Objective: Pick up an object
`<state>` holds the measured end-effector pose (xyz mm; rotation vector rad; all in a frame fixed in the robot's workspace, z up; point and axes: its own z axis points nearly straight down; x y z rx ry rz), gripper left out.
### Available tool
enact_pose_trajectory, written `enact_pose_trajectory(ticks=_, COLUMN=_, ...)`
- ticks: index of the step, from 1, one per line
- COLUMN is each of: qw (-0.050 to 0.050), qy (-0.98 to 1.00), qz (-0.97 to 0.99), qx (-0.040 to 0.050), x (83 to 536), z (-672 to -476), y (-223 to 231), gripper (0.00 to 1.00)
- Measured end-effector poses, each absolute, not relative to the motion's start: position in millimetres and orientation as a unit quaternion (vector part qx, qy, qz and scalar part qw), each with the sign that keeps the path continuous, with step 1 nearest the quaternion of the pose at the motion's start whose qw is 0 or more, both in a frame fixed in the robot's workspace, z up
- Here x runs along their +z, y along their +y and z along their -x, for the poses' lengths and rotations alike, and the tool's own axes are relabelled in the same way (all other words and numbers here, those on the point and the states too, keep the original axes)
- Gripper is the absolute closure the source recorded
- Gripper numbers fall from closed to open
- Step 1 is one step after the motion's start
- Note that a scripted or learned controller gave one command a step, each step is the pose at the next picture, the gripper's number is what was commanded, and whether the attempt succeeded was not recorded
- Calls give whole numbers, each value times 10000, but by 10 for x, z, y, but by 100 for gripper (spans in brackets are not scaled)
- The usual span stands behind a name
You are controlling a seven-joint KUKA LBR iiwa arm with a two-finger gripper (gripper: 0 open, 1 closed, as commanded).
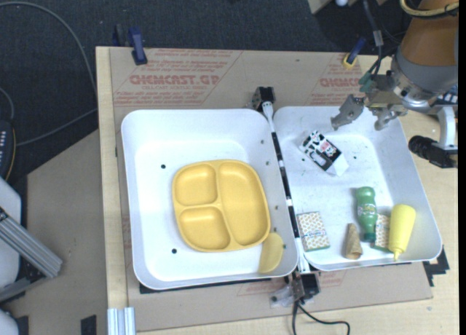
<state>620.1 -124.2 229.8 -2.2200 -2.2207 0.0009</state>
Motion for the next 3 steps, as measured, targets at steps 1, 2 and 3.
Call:
enact_pose_trajectory(ticks=1, qw=12, qy=-7068, qz=7074, qx=7, x=950, z=-6014, y=-1302, gripper=0)
enact_pose_trajectory(ticks=2, qw=10, qy=-7067, qz=7075, qx=3, x=981, z=-5207, y=-1315, gripper=0)
enact_pose_trajectory(ticks=3, qw=-13, qy=-7072, qz=7071, qx=-3, x=2078, z=-5828, y=-1738, gripper=0)
